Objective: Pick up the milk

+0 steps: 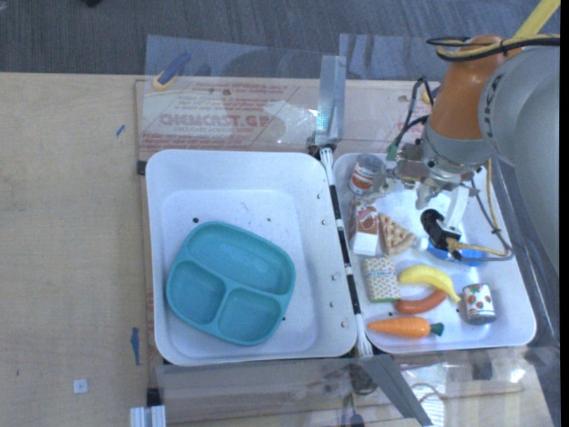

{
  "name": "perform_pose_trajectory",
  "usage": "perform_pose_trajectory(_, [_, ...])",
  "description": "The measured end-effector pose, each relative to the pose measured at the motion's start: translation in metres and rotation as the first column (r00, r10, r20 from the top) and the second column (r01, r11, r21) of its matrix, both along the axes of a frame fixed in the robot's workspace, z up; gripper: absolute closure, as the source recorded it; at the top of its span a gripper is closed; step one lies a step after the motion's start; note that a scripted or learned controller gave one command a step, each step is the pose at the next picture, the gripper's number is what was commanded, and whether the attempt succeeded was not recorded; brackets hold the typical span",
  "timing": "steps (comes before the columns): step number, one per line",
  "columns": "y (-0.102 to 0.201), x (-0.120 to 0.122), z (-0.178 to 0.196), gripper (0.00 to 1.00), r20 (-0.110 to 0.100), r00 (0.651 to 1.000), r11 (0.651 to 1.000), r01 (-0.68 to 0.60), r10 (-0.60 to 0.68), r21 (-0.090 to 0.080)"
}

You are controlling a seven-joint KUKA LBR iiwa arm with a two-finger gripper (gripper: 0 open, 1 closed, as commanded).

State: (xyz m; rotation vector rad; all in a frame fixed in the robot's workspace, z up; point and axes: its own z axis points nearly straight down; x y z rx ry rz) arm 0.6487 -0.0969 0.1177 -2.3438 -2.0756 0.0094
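Bench with two white bins side by side. Left bin (169, 265): one teal plate (231, 281), divided into three compartments, lying flat toward the near side. Right bin (516, 323): nine small items counted, plus the arm reaching down among them. One milk carton (365, 231), standing at the bin's left edge, just beside the divider between the bins. One tin can (364, 173) just behind the carton, in the far left corner. One pizza slice (396, 236), touching or nearly touching the carton's right side. One patterned square packet (380, 279), in front of the carton. One banana (428, 279) just right of the packet. One red sausage-shaped piece (420, 304) under the banana. One carrot (404, 328) nearest the front rim. One small can with red print (477, 302) at the front right. One blue item (462, 254), too small to identify, behind the banana. One gripper (437, 196), low over the far middle of the right bin, to the right of the tin can and apart from the milk carton; whether it is released or clenched cannot be told from here, and nothing is seen held in it.
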Motion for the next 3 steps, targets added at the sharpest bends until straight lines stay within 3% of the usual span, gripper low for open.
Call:
perform_pose_trajectory(1, [0.0039,-0.0132,-0.0067,0.0,0.045,0.999,1.0,0.014,-0.014,-0.001])
perform_pose_trajectory(2, [0.0033,-0.0165,-0.0071,0.0,0.067,0.992,0.994,-0.107,0.107,-0.014])
perform_pose_trajectory(3, [0.0001,-0.0172,-0.007,0.0,0.066,0.962,0.964,-0.265,0.266,-0.022])
